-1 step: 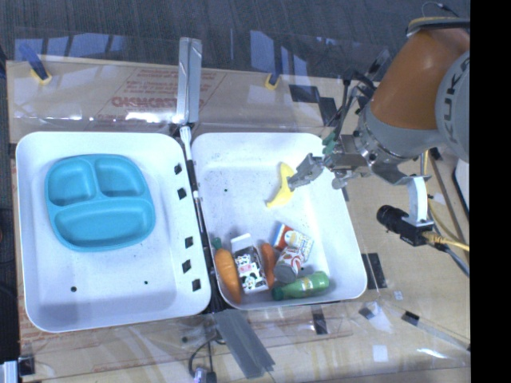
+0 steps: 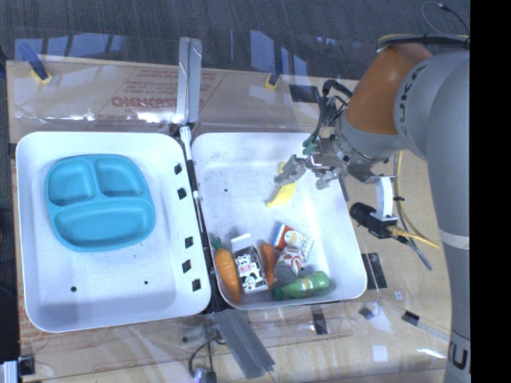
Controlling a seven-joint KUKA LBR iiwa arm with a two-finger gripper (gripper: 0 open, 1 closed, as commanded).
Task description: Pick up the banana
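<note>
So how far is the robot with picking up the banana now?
Done: the gripper has reached the right bin, right above the banana. In hand: it appears to touch the banana's upper end, but a firm grasp is not clear. Left: lifting it; its lower end looks close to the bin floor.

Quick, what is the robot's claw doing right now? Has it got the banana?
Gripper: right above the banana in the right bin; whether it grips the banana cannot be told.

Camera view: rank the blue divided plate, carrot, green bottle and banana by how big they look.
1. Blue divided plate, by far the largest.
2. Carrot and green bottle look alike; not ranked.
3. Banana, smallest, partly hidden under the gripper.
</note>
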